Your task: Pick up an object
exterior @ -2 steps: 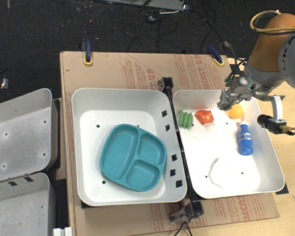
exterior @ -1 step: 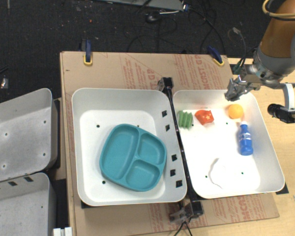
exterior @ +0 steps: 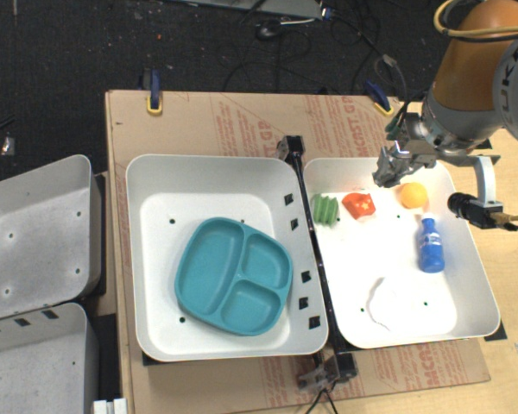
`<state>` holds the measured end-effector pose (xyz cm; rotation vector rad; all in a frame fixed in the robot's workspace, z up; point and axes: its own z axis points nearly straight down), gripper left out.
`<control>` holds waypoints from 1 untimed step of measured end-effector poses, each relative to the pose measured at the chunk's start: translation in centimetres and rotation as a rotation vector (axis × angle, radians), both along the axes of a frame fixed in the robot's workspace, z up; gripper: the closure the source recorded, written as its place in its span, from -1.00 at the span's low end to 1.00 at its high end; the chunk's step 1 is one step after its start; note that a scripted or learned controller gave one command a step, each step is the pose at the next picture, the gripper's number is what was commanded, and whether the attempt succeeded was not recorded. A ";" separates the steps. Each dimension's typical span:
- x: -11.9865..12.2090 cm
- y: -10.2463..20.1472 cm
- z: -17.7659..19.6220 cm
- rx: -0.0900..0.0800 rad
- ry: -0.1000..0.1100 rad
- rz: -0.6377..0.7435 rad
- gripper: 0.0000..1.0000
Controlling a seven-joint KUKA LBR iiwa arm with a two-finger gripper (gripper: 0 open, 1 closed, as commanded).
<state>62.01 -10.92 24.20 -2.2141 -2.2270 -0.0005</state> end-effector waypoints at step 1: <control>-2.6 4.9 0.6 0.000 0.002 0.001 1.00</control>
